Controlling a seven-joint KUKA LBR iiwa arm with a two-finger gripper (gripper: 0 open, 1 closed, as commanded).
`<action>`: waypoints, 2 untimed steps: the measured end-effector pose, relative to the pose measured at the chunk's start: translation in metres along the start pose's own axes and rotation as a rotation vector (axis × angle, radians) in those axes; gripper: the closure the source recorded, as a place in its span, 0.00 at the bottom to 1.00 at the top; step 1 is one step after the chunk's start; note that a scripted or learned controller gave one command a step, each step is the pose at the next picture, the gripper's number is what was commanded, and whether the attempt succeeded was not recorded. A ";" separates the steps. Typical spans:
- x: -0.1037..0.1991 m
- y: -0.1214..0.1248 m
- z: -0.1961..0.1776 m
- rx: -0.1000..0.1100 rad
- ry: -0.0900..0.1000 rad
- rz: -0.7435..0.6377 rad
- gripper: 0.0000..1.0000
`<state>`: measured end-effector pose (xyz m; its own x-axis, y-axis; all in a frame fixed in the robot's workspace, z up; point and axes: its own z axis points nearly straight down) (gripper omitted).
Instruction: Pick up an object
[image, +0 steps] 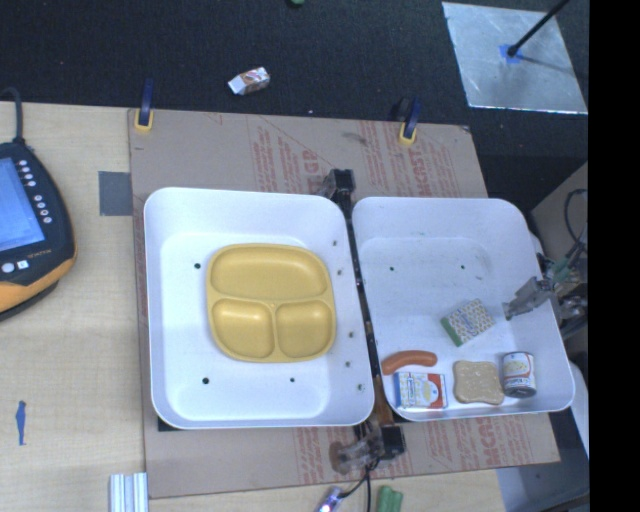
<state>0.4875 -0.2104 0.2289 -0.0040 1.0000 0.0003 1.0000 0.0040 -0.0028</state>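
The right bin (430, 240) holds several small items near its front edge: a green-and-white checked sponge (468, 321), a red sausage (410, 360), a small carton (419, 389), a slice of bread (477, 382) and a little can (517, 373). My gripper (527, 297) pokes in at the bin's right rim, just right of the sponge and above the can. It is small and partly cut off at the view's right side. Nothing is seen held in it.
A yellow divided plate (270, 301) lies in the left bin (160, 300). A teach pendant (25, 230) rests on the bench at far left. Clamps (408, 120) hold the cardboard at the back. A wrapper (249, 81) lies on the dark floor.
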 end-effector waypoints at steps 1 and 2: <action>0.063 0.024 0.106 0.003 0.000 -0.002 0.00; 0.002 0.066 0.128 -0.001 0.000 0.003 0.00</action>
<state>0.5526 -0.2081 0.1006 -0.0008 1.0000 0.0001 1.0000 0.0008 -0.0021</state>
